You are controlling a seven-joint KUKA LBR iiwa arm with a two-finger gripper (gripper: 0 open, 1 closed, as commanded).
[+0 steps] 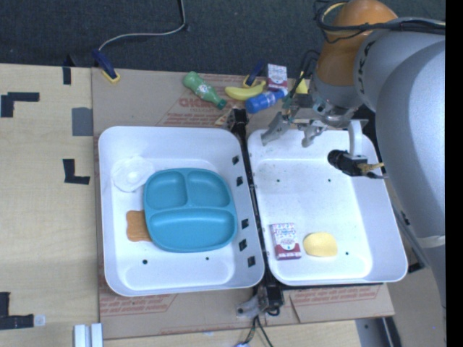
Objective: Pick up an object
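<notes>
From the overhead camera, the gripper (294, 130) hovers over the upper edge of the right bin (376, 215), its two metal fingers (273, 130) spread apart and pinching nothing. Low in that smooth white bin lie a rounded, glossy yellow lemon-like piece (320, 244) and, just left of it, a small flat red-and-white carton (285, 241), long axis running up-frame; its print is too small to read. The left bin (116, 266) holds a blue plastic compartment plate (191, 210), a clear round cup (130, 173) and a tan slab (135, 226).

Glossy white plastic bins (376, 215), a matt blue plastic tray (190, 210), bare metal claw (293, 132).
</notes>
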